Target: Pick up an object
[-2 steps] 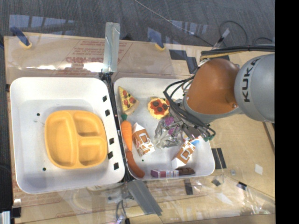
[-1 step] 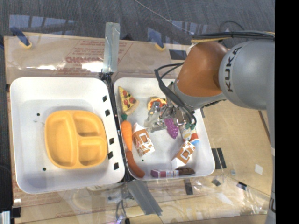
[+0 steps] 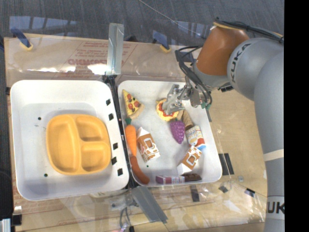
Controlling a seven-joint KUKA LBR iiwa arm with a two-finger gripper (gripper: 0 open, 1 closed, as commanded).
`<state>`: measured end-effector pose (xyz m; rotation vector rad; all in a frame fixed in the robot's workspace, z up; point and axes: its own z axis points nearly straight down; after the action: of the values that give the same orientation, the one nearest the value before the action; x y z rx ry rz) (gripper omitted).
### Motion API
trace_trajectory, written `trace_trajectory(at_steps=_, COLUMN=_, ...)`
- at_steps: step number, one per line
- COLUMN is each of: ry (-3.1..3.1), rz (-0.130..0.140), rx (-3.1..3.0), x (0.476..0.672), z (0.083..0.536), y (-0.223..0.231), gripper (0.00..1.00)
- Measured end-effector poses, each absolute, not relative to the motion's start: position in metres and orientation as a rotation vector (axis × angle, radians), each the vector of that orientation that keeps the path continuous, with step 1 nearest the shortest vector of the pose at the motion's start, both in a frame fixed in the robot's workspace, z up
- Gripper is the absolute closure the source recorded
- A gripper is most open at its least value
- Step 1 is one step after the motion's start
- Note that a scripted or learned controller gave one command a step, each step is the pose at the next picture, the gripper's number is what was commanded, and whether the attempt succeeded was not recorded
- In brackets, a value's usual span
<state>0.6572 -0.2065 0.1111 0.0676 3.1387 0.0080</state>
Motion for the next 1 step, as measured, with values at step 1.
trace_trajectory(at_steps=1, ry=3.144, rz=0.006, rx=-0.004, x=0.6323, z=0.15, y=-0.1192, gripper=1.0)
